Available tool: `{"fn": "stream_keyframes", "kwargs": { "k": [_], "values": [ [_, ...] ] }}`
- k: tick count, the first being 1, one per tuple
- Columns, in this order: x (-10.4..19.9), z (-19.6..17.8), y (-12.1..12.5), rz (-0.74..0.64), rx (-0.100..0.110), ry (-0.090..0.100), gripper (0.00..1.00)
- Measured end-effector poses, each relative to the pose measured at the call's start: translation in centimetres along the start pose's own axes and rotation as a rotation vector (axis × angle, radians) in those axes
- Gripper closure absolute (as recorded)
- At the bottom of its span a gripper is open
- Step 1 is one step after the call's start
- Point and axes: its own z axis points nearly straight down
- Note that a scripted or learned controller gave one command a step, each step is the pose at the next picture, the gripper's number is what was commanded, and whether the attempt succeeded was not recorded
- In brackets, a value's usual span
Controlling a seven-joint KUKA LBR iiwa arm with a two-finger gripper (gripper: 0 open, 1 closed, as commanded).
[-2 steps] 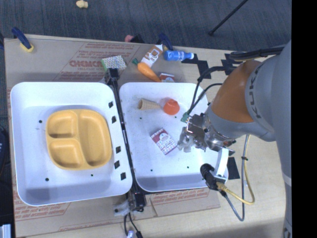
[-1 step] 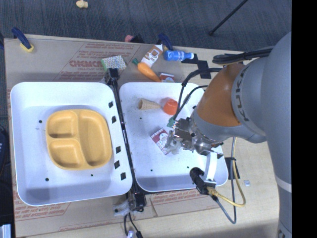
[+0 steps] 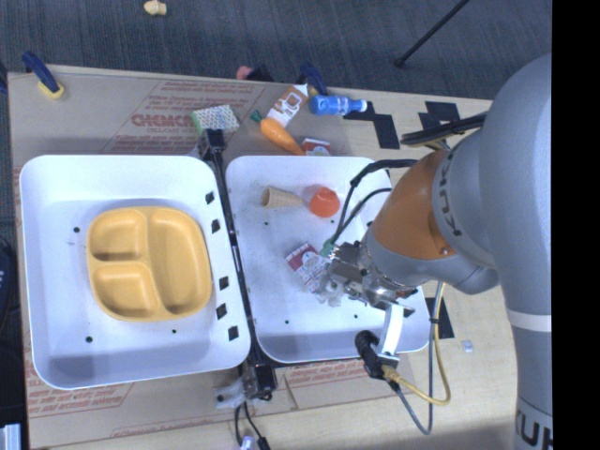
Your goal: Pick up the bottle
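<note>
The arm [image 3: 487, 204] reaches in from the right and covers the right part of the right bin [image 3: 281, 336], so that bin's right wall and whatever lies under the wrist are hidden. The gripper [image 3: 333, 284] is low over the bin floor, beside a small red and white packet [image 3: 302, 256]; something pale and partly clear lies at its tip, too blurred to name. Whether the jaws are released or clenched cannot be told.

The bottle [image 3: 336, 105], blue and lying on its side, rests on the bench [image 3: 141, 111] beyond the bins, well apart from the gripper. Near it are a tilted white and orange carton [image 3: 287, 105] and an orange carrot-shaped toy [image 3: 279, 135]; their labels are unreadable. Red printing on the brown cardboard of the bench is too faint to read with certainty.

In the right bin lie a tan cone [image 3: 281, 197] and a round orange-red piece [image 3: 323, 201], side by side. The left bin [image 3: 56, 186] holds a smooth yellow divided tray [image 3: 150, 261] with three compartments.
</note>
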Motion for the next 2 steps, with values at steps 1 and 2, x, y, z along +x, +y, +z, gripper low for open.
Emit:
{"fn": "stream_keyframes", "kwargs": {
  "k": [1,2],
  "values": [
    [-0.4,-3.6,0.2,-0.191,-0.003,0.0,1.0],
    [1.7,-10.9,-0.6,0.009,-0.003,0.001,1.0]
  ]
}}
